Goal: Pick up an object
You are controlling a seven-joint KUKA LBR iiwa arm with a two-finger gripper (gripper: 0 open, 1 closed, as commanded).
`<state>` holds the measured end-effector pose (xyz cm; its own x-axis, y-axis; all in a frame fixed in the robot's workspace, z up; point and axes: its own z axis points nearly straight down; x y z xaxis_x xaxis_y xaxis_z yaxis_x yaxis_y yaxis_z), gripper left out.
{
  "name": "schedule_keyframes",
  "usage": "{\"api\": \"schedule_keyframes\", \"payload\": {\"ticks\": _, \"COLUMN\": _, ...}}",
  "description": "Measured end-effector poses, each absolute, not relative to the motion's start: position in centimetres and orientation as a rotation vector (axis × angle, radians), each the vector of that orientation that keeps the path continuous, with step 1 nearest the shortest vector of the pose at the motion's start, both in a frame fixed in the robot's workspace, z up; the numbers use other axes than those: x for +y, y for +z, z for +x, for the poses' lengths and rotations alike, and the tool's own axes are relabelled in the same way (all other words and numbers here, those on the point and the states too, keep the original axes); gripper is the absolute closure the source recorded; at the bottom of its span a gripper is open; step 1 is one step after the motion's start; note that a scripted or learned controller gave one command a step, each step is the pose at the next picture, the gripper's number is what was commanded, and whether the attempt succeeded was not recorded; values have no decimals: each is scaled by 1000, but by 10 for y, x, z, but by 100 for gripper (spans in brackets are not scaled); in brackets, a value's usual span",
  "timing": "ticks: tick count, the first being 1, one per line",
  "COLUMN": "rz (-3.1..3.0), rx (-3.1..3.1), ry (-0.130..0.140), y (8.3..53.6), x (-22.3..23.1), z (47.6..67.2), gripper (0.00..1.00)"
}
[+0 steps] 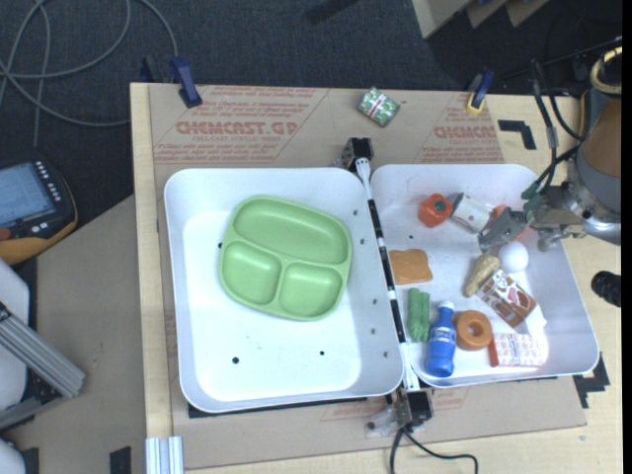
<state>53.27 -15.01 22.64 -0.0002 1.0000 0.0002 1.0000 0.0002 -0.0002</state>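
- the tool (509,227) hangs over the right bin (568,294), reaching in from the right, its fingers spread apart with nothing between them.
- just below it lies a white egg (514,258), beside a tan bread roll (481,273).
- further in the same bin: an orange toast slice (410,266), a green pickle (419,315), a blue bottle (440,341), a brown donut (474,331) and a red-orange fruit (433,210).
- the left bin (197,363) holds a green divided plate (284,257).
- a small green packet (378,107) sits on the worktop (247,121) beyond the bins.

light: bright, even | shadows: soft, faint | glare: mild on white bins (197,294) | focus: slightly soft
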Motion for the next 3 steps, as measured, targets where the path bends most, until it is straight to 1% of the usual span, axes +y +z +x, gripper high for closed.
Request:
{"api": "schedule_keyframes", "payload": {"ticks": 1, "rz": -2231, "rx": -2232, "ry": -12, "y": 103, "x": -134, "z": 491, "gripper": 0}}
{"api": "schedule_keyframes", "payload": {"ticks": 2, "rz": -2249, "rx": -2248, "ry": -25, "y": 99, "x": -121, "z": 547, "gripper": 0}}
{"api": "schedule_keyframes", "payload": {"ticks": 3, "rz": -2221, "rx": -2224, "ry": -2, "y": 85, "x": -91, "z": 601, "gripper": 0}}
